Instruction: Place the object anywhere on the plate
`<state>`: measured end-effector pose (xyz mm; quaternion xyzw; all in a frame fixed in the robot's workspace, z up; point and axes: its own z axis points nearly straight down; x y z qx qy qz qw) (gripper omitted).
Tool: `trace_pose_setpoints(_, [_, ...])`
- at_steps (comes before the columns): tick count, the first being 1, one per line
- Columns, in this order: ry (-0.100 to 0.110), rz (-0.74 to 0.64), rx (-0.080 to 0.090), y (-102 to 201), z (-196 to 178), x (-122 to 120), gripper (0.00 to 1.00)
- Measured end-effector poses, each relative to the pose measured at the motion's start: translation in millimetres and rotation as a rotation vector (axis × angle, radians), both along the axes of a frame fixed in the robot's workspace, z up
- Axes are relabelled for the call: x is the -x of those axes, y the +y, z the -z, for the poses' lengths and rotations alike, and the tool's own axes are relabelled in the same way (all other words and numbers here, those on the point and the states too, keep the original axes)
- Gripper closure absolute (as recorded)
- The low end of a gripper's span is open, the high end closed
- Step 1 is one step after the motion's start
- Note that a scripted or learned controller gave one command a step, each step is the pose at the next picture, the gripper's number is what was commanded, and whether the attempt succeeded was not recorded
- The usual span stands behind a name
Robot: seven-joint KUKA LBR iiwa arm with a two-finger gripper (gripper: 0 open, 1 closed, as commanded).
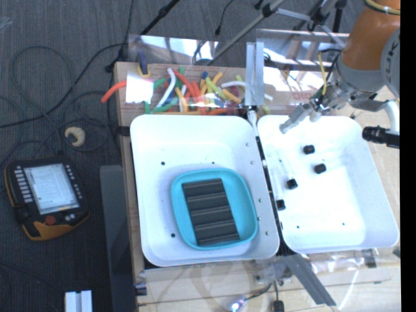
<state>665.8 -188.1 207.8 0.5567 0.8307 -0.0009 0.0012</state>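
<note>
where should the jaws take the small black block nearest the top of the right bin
Judging from the view, come straight down on the small black block and close across its short sides. It looks compact and low, lying flat on the right white bin's floor, with bare floor all round, apart from the other black blocks. The gripper hangs near the bin's far edge.

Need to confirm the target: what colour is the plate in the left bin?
Light blue plate, holding a dark grey ribbed block; clearest in the camera view.

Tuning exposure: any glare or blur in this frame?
Camera view: strong glare on the clear panel behind the left bin; both bins near white, the right bin brightest; the gripper looks soft; the blue plate and dark ridged object are crisp.
</note>
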Motion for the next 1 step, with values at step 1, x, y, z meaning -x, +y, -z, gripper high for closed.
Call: trace_pose_setpoints(1, [-0.001, 0.087, -0.001, -15.6, -124.5, -4.0, 0.0])
